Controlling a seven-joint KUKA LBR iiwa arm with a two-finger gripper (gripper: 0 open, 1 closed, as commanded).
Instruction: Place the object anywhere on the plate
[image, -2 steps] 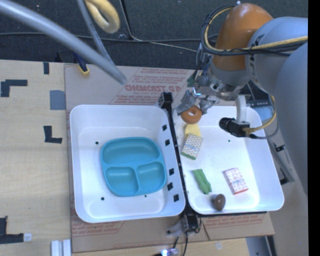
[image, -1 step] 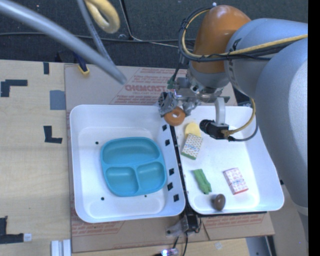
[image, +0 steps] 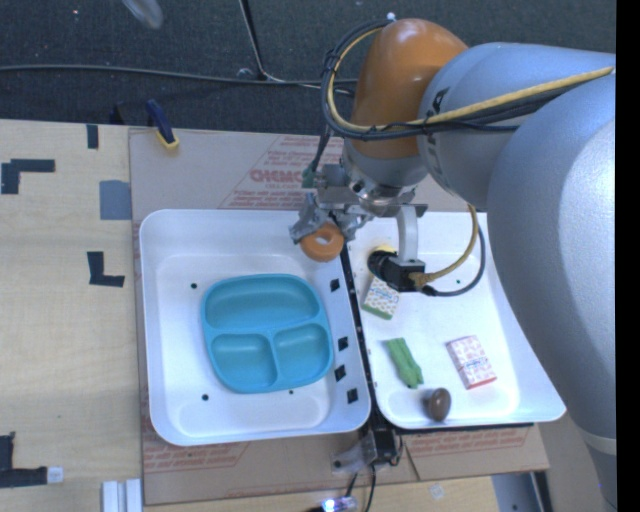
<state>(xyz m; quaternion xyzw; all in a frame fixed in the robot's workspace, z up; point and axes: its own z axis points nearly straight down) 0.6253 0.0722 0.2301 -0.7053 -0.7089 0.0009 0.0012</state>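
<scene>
While the arm (image: 500, 120) reaches leftward, its gripper (image: 322, 232) clamps an orange object (image: 323, 244) beyond the plate (image: 266, 332).

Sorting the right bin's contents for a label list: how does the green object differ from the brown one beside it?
The green object is elongated and lies slanted; the brown object is rounded and compact. The green object sits farther from the right bin's near rim than the brown object. Both rest loose on the bin floor, close together.

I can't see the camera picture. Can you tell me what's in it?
A robot gripper holds a small orange donut-like object above the left bin, near a blue divided plate. The right bin holds a green piece, two small cards and a brown lump.
</scene>
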